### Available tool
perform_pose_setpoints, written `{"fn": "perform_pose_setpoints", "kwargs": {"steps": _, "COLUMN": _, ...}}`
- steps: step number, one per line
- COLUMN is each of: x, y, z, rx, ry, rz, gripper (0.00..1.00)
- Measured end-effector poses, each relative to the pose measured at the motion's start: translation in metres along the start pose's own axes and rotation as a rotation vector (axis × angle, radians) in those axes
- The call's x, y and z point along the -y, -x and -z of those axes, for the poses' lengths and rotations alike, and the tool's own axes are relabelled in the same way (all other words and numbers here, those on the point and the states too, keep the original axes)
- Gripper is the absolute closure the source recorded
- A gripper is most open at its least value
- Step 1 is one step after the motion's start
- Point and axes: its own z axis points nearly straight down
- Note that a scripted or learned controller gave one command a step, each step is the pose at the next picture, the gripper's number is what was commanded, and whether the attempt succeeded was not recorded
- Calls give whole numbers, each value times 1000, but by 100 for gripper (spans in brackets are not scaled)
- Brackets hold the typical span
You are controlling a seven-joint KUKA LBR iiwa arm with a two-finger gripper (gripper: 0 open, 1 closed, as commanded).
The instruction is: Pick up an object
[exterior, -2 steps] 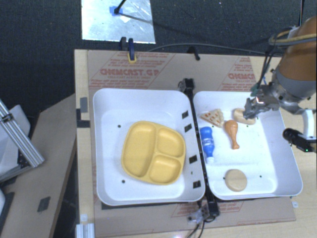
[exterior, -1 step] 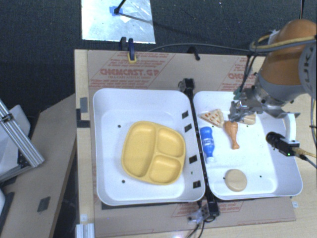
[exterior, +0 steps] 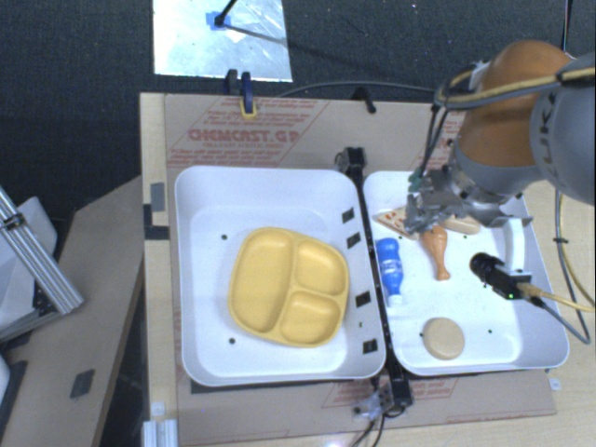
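My gripper [exterior: 421, 220] hangs low over the back of the right bin [exterior: 540, 343], reaching in from the right. Right under it lie a flat pizza-slice toy [exterior: 389, 219] and an orange-brown drumstick [exterior: 436, 251], whose upper end meets the gripper. A pale tan piece [exterior: 463, 224] pokes out just to the gripper's right. A blue bottle [exterior: 389, 268] lies along the bin's left wall. Near the front of the bin rests a round tan biscuit [exterior: 444, 337].
The left bin [exterior: 200, 250] holds a yellow divided plate [exterior: 289, 287]. A black divider [exterior: 368, 268] runs between the two bins. A shiny square sheet [exterior: 223, 26] lies on the dark floor beyond the bench.
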Motion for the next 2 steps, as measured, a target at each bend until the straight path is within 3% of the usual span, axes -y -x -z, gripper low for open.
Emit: {"fn": "perform_pose_setpoints", "kwargs": {"steps": 2, "x": 20, "y": -103, "z": 9, "rx": -1, "ry": 1, "rz": 1, "gripper": 100}}
